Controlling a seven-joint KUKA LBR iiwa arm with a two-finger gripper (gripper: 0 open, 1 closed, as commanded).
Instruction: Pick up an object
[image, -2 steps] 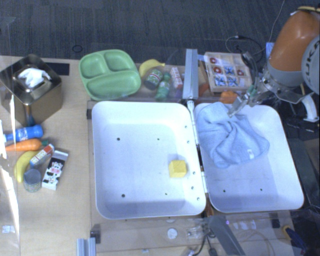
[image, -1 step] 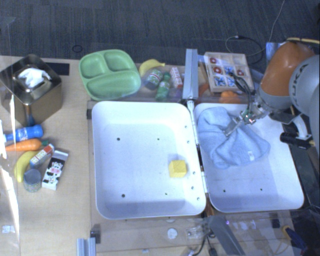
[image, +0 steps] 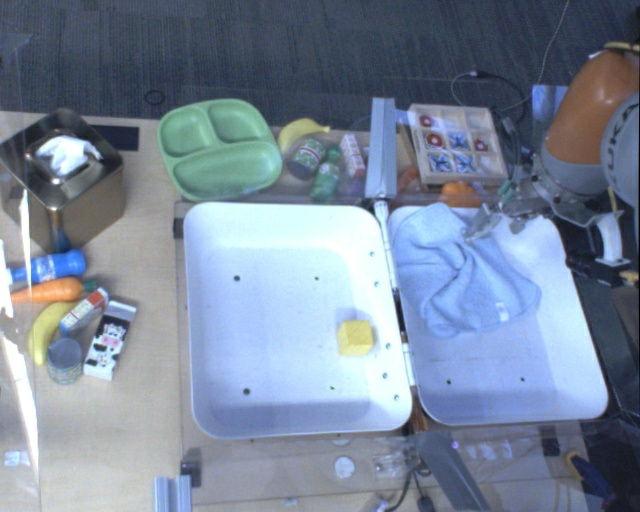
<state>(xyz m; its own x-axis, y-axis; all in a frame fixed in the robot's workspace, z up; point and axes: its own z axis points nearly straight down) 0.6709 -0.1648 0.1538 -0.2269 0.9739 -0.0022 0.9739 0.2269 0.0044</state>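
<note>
Blue towel (image: 468, 280) lies crumpled in the right bin (image: 560, 400), far half. The tool (image: 492, 218) sits at its far right edge, touching or just above the cloth; you cannot tell if it's clenched or released, and nothing is visibly grasped. For a good pick, I'd judge you want to drop onto a raised fold, not the flat hem. Yellow block (image: 356, 337) sits alone in the left bin (image: 250, 410), near right. Labels on the desk (image: 140, 420) items are too small to read.
</note>
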